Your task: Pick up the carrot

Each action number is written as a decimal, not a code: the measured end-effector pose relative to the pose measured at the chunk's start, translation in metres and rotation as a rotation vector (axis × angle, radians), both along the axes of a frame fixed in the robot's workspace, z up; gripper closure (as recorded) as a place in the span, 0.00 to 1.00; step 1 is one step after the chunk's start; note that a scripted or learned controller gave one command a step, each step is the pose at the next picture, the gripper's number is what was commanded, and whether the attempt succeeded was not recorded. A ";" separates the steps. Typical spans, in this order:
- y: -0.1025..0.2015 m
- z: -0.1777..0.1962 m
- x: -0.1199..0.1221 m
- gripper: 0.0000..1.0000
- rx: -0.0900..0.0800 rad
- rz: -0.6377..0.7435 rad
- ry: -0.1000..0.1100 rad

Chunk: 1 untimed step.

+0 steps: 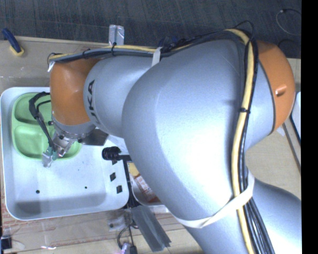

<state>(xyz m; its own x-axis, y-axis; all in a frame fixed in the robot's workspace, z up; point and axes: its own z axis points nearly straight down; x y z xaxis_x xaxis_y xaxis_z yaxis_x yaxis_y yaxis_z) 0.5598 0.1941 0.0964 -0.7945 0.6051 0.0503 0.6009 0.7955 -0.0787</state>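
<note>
Gripper (49, 156), open or closed I cannot tell, low over green dish (25, 134) at frame's left; carrot probably stiff, light, best pinched mid-body.

The carrot cannot be made out with certainty. A small orange-brown patch (143, 187) peeks from under the arm (201, 131) at the left edge of the right bin (132, 196), towards its near side. Whether that patch is the carrot cannot be told.

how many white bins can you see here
2. The left bin lies mostly open to view, holding a green divided tray under the tool. The right bin shows as a sliver beneath the arm, which may hide more.
</note>
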 end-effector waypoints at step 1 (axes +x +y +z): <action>0.023 0.139 -0.011 1.00 0.023 -0.090 -0.078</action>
